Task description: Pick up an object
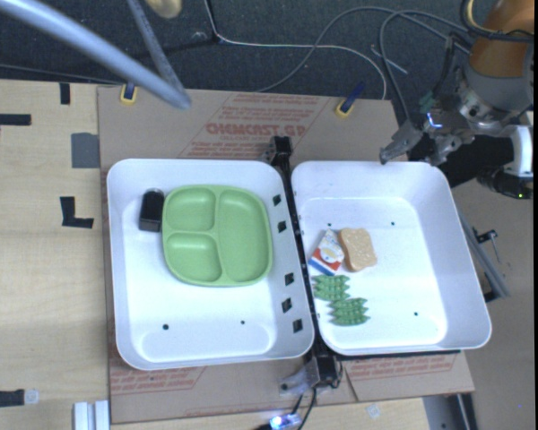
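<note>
In the right bin [448, 240] lie a tan bread slice [359, 249], a small white, red and blue packet [327, 253] touching its left side, and two green pea pods [332, 287] [349, 311] just below them. My gripper [420, 148] hangs over the bin's far rim at the upper right, well away from these items. Its fingers are spread open and nothing sits between them.
The left bin [134, 321] carries a green divided plate [218, 236] and a small black block [151, 210] at the plate's left edge. A grey pole [81, 34] crosses the upper left. Cables [341, 34] trail over the dark surface behind the bins.
</note>
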Tool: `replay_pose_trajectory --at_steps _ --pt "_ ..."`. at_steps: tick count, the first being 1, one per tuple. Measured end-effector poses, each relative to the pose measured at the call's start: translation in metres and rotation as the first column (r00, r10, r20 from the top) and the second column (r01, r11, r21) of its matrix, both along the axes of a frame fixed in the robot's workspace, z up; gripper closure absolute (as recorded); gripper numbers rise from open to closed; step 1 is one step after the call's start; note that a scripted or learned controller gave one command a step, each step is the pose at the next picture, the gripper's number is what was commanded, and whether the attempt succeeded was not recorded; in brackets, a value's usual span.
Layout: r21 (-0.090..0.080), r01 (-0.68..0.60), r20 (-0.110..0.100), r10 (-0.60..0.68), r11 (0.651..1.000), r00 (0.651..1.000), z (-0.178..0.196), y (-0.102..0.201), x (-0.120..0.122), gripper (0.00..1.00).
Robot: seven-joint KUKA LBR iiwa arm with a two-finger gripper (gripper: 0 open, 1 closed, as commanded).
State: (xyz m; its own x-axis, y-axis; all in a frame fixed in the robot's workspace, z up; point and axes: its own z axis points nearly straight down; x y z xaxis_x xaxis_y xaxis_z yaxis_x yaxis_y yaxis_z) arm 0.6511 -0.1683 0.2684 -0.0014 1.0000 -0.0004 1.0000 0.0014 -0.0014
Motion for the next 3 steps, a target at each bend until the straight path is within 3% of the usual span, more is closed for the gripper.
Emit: replay_pose_trajectory --at_steps 3 --pt "-0.001 0.000 -0.005 0.000 1.000 1.000 -0.159 -0.013 -0.018 0.00"
